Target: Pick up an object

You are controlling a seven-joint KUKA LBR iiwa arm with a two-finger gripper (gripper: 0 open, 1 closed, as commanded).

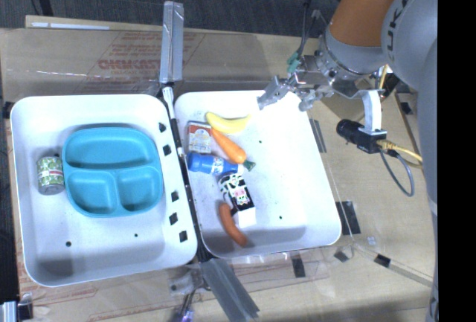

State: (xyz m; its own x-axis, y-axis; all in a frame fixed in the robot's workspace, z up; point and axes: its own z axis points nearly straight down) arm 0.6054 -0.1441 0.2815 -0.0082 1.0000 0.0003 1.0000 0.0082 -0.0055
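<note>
The gripper [286, 94] hovers above the far edge of the right bin [312, 172], its fingers spread wide and holding nothing; a banana [227, 122], carrot [229, 146], blue bottle [205, 163], small carton [198, 137], cow-print box [239, 198] and sausage [232, 224] crowd the bin's left side; the left bin [97, 250] holds a blue tray [111, 169]; closing among such close neighbours risks nudging them or pinching two at once.

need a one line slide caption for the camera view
KUKA arm's open gripper hovers over the right bin's far edge near a banana, carrot and sausage; blue tray in left bin.
</note>
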